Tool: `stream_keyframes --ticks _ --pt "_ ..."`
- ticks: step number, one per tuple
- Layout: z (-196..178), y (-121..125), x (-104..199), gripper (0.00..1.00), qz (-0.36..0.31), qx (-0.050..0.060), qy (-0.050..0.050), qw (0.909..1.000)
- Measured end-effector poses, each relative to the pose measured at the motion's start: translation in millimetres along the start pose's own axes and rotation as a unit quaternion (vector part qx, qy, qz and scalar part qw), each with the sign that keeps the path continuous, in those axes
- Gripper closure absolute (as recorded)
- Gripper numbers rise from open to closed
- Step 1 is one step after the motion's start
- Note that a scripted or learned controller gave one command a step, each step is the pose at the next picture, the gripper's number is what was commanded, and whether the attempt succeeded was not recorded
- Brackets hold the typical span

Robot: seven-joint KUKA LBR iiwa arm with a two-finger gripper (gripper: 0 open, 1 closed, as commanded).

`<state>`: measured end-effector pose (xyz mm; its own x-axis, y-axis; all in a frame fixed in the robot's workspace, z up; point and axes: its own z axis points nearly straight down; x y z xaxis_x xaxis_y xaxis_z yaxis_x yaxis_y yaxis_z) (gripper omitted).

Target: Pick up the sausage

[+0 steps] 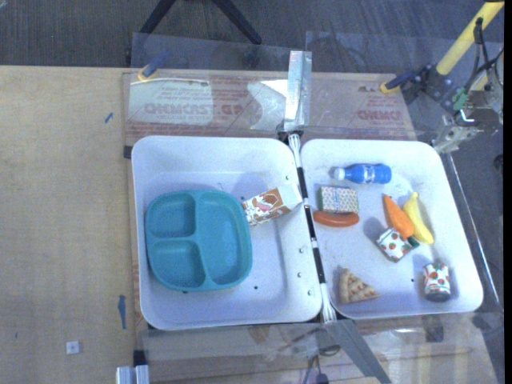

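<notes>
Sausage [336, 219]: small red-orange link in the right bin [460, 214], close to that bin's left wall, a little above mid-height.
Long axis: runs left to right, roughly parallel to the bin's near and far walls, ends slightly upturned.
Immediate neighbours: a green and pink carton [339, 199] touching or just beside it on the far side; bare floor on its near side.
Gripper: I cannot tell how far open it is or whether it has hold of anything.
Approach relation: the arm enters from the right, so the sausage lies across the whole width of the right bin from it, at the side farthest away; fingers closing across the short axis, one on the near flank and one on the far, look the likely fit, though the carton crowds the far flank.
Other contents, right bin: blue bottle [364, 174] lying on its side near the far wall; carrot [396, 214] and banana [419, 218] side by side toward the right wall; small red and white carton [393, 244]; pizza slice [354, 286] near the near wall; red-patterned can [437, 282] at the near right corner.
Left bin [160, 158]: teal divided tray [198, 239]; brown and white carton [266, 206] by the right wall.
Legible writing: red lettering on the cardboard [192, 106] behind the bins, too blurred to read with certainty; package labels unreadable.
</notes>
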<state>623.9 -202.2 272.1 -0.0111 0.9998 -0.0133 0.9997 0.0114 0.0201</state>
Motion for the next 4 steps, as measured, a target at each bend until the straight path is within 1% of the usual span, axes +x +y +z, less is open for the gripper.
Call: stream_keyframes --ticks 4 --pt "-43.5 4.5 -2.9 1.0 -0.001 -0.008 -0.005 1.0"
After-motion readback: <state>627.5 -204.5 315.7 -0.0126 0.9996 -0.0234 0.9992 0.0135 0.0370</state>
